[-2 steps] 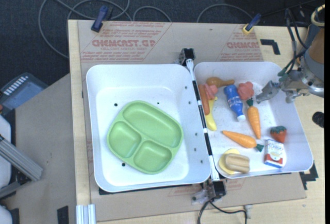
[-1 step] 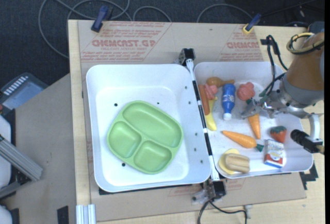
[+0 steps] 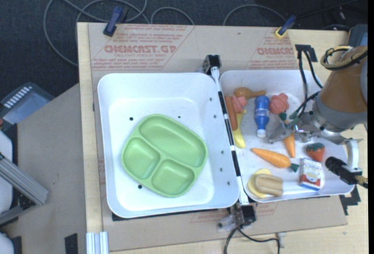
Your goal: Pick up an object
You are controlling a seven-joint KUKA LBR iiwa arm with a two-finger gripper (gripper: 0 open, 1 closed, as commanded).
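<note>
A green divided plate [image 3: 165, 155] sits alone in the left bin [image 3: 111, 130]. In the right bin [image 3: 257, 79], the gripper [image 3: 284, 128] hangs among toy food: blue bottle [image 3: 261, 117] at its nine o'clock, a carrot [image 3: 271, 157] at seven.

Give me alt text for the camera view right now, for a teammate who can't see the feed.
The arm's gripper is down among toy foods in the right bin, beside a blue bottle and above a large orange carrot; nothing is visibly held. The left bin holds a green divided plate.
</note>
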